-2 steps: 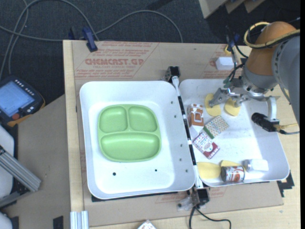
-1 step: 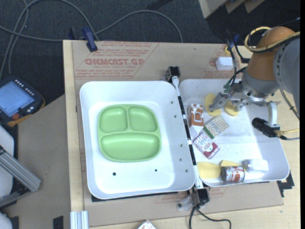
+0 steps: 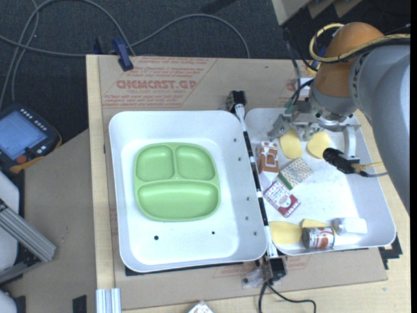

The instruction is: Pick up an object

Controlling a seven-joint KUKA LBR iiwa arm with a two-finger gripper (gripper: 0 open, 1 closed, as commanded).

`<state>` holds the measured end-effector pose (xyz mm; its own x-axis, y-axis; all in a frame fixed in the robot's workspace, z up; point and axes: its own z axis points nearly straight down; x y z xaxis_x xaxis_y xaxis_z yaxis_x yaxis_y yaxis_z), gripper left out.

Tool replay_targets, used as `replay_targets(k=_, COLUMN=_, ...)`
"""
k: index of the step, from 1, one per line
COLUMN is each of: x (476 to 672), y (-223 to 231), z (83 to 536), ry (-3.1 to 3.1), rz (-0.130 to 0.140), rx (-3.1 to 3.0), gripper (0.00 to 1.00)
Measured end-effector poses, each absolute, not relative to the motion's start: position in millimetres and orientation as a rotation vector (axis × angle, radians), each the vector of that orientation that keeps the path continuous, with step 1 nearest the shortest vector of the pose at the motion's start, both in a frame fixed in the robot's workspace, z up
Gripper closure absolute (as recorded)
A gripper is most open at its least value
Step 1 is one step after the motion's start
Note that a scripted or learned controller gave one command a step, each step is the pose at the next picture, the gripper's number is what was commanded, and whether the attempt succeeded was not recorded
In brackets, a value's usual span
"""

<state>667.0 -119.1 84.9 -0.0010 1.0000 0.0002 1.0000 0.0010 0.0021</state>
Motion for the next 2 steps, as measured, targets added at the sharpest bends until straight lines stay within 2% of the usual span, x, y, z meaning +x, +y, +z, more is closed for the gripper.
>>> replay_targets(k=1, x=667.7, y=-119.0, z=95.4, ry=2.221, rz=0.004, rx=2.216, gripper=1.0)
replay_targets(k=2, x=667.5, y=-119.1, z=95.2, ry=2.221, rz=0.003, rx=2.217, gripper=0.0)
